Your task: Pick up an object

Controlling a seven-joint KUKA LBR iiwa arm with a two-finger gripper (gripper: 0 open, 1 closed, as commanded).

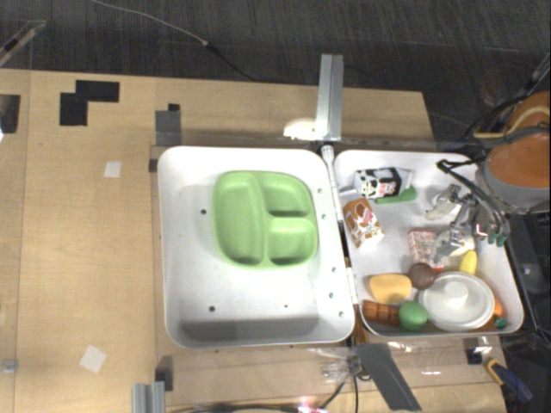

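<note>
Camera view shows the gripper (454, 231) low inside the right bin (514, 269), near that bin's right wall; whether it is spread or pressed together cannot be told from here, and nothing is seen pinched in it. The arm (516, 166), grey with its orange band, comes in from the right above it. The right bin holds the loose things, crowded close around the gripper: just to its left lies one small reddish crinkled packet (422, 244), just below it one round brown ball (422, 274), and beside it to the lower right one yellow piece (468, 261). Below the gripper sits one white bowl (456, 300), and further to the lower left one yellow lump (390, 286), one green ball (413, 316) and one orange-brown block (380, 312). Well to the left of the gripper stands one small printed carton (362, 223), and to the upper left one black-and-white carton (380, 181) touching one green piece (399, 195). Far to the left, in the left bin (185, 256), rests one green divided tray (264, 218) with three compartments. Both bins sit side by side on the tan surface (77, 256).
</note>
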